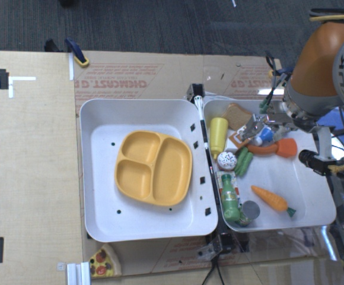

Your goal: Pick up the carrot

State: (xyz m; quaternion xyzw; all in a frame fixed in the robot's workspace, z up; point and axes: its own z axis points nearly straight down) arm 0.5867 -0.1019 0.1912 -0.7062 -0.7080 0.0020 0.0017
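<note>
lying low in the right bin, carrot (271,199) well below gripper (256,127).

Carrot (271,199) in right bin (314,215); end effector (256,125) apart.

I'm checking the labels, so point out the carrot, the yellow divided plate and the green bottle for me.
carrot (269,198), camera view, middle of its orange body.
yellow divided plate (154,167), camera view, ridge between its compartments.
green bottle (229,198), camera view, middle of its body along the right bin's left wall.

Yellow divided plate (154,167) in left bin (95,159), yellow cylinder (218,135), green bottle (229,199) in right bin (305,215)
</note>
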